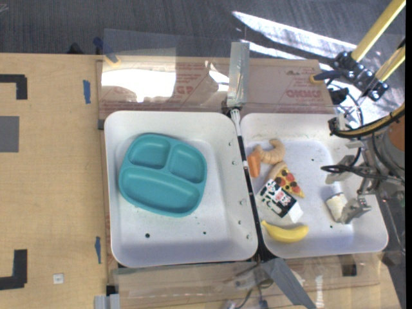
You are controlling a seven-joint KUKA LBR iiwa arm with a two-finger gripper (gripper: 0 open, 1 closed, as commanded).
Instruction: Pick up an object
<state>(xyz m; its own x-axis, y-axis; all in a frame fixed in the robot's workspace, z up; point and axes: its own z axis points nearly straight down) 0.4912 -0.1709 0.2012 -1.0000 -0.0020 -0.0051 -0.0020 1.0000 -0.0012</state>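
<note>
end effector [351, 210] low, pointing down

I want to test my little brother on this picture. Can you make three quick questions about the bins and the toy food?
1. True or false: the teal plate lies in the left bin.
2. Which thing lies nearest the front rim of the right bin? A) croissant B) banana C) carrot
3. Fill in: the pincer is over the ____ bin, beside a small white object.

Key: 1 true. 2 B. 3 right.
</note>
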